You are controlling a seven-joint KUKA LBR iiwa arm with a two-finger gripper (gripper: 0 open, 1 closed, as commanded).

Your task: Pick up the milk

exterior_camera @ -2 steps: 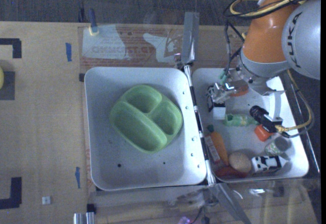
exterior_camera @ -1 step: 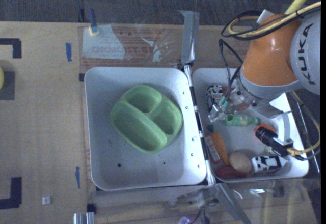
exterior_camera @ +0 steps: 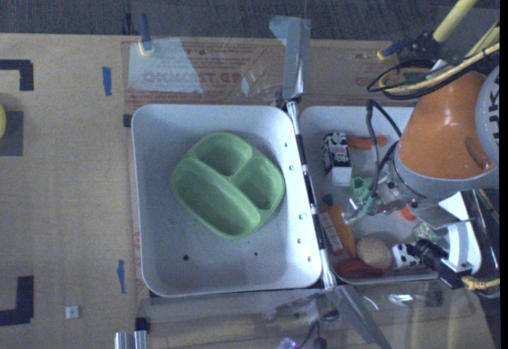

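We see the small white milk carton with black cow patches (exterior_camera: 337,154) lying in the upper left part of the right-hand shallow white bin (exterior_camera: 311,119), close to that bin's left wall. The gripper (exterior_camera: 367,203) sits lower in the same bin, down and to the right of the carton, and apart from it; we can make out metal and greenish parts at its tip, but we cannot tell how it stands, since the grey arm with the orange band (exterior_camera: 444,133) covers much of it from above. Nothing of the carton lies at the gripper's tip.

Around the gripper we find an orange carrot-shaped item (exterior_camera: 339,227), a tan rounded bread-like item (exterior_camera: 374,252) and a second black-and-white patched object (exterior_camera: 406,255) near the bin's lower edge. The left-hand shallow white bin (exterior_camera: 159,260) holds a green divided plastic plate (exterior_camera: 228,184), lying flat near its middle. Both bins rest on the light wooden tabletop (exterior_camera: 63,197).
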